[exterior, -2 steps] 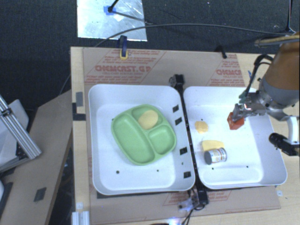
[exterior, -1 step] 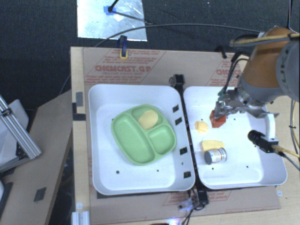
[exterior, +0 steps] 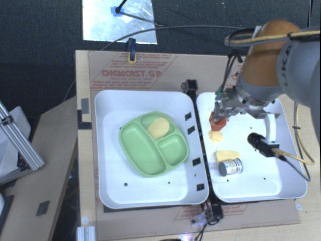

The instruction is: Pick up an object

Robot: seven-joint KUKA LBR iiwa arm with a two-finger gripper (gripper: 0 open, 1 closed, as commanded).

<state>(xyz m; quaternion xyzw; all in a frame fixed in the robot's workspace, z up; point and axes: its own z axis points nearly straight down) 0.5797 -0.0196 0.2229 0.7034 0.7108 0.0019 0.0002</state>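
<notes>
Clear going over the near right floor of the right bin [exterior: 287, 184]. Crowded along its left side by a can [exterior: 230, 166], a yellow block [exterior: 226, 155] and a small yellow piece [exterior: 215, 135]; overhung at the far end by the arm [exterior: 266, 69]. In the left bin [exterior: 114, 187], free only round the green plate [exterior: 145, 153], widest along the near wall.

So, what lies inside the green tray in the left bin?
One pale yellow rounded item sits in the upper small compartment of the green tray. The other two compartments show bare green. The floor under the item is covered.
</notes>
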